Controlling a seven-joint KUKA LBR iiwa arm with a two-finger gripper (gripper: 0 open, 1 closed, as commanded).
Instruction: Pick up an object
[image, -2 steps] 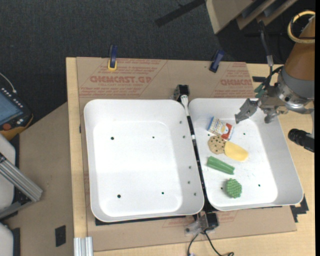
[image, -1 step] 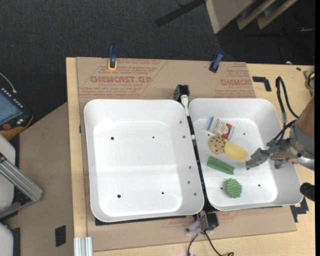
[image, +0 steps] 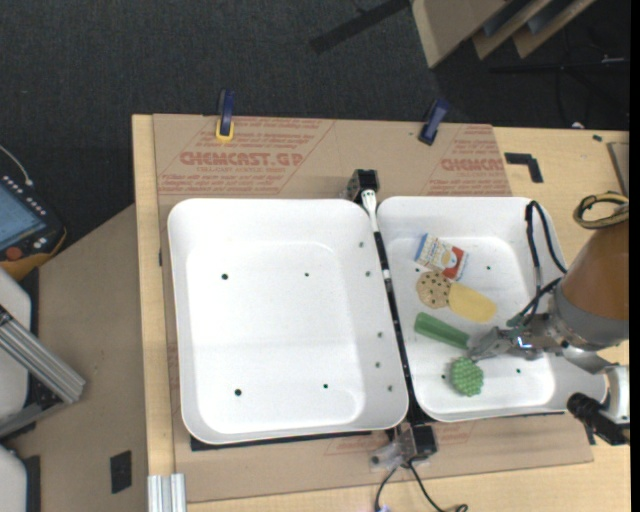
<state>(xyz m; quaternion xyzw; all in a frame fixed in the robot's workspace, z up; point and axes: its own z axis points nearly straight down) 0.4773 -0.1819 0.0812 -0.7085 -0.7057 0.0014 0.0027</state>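
Gripper (image: 484, 348) low in right bin (image: 500, 222), over green cylinder (image: 441, 330) | we cannot tell its grasp | nothing lifted.

We saw the gripper (image: 484, 349) low in the right bin (image: 500, 225), just above the green broccoli toy (image: 465, 377) and beside the green cylinder (image: 441, 330). Cookie (image: 433, 289), yellow piece (image: 471, 302) and small carton (image: 441, 255) lay farther back.

Cam pos: fixed above your bench, mid-range.
Facing: down at a slant; both bins (image: 270, 215) visible, arm (image: 600, 290) enters right.
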